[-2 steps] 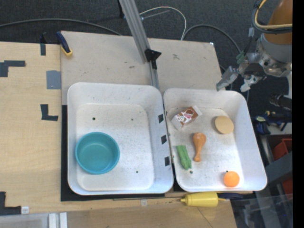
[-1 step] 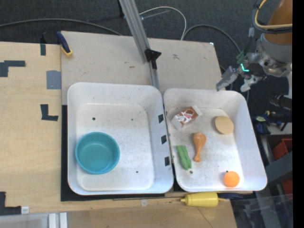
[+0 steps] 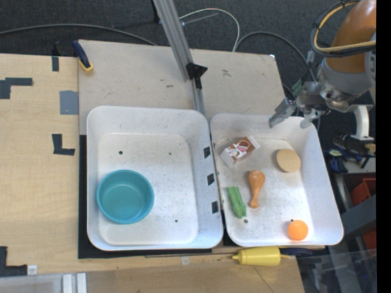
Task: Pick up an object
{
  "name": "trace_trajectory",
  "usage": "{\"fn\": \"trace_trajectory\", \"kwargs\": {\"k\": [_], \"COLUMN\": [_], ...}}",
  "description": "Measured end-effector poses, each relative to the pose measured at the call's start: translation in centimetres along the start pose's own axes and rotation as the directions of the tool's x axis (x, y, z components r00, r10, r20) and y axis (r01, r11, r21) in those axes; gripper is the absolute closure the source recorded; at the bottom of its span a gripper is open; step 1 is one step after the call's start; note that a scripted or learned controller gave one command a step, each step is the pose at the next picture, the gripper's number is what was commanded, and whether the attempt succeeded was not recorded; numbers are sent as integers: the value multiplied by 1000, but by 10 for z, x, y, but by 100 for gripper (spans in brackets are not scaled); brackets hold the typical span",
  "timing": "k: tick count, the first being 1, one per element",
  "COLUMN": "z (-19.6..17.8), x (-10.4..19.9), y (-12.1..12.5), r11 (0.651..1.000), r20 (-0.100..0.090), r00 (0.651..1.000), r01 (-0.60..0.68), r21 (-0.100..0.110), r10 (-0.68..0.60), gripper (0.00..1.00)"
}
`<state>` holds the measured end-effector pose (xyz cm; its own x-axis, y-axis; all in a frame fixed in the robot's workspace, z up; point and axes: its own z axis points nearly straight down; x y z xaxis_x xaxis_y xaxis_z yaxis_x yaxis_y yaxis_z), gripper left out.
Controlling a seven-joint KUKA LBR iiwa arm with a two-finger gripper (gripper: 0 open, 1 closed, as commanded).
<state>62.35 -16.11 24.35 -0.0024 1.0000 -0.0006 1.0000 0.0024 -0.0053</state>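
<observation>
my pincer (image 3: 292,116) hangs over the far right corner of the right bin (image 3: 327,188), its two fingers spread apart with nothing between them. one fingertip (image 3: 276,118) points down toward the bin's far rim, the other (image 3: 307,121) sits just inside the right edge.

below me in that bin lie the things i might pick: a small red and white packet (image 3: 239,151) near the middle of the far half, a round tan disc (image 3: 288,160) just to its right, an orange drumstick-shaped toy (image 3: 256,187) in the centre, a green piece (image 3: 236,201) beside the drumstick on the left, and an orange ball (image 3: 297,230) in the near right corner. all are apart from my fingers.

the left bin (image 3: 98,163) holds a teal bowl (image 3: 125,195) in its near left part. a yellow bottle (image 3: 260,256) lies on the bench (image 3: 36,163) just in front of the right bin.
</observation>
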Motion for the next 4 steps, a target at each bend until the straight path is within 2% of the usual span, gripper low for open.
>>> {"fn": "trace_trajectory", "kwargs": {"k": [1, 2, 3, 4], "z": [54, 100, 87, 28], "x": [8, 5, 6, 14], "y": [7, 1, 2, 6], "r11": [1000, 1000, 1000, 1000], "r20": [-1, 0, 0, 0], "r00": [1000, 1000, 1000, 1000], "r01": [0, -1, 1, 0], "r21": [1, 1, -3, -10], "r10": [0, 1, -1, 0], "gripper": [0, 0, 100, 100]}}
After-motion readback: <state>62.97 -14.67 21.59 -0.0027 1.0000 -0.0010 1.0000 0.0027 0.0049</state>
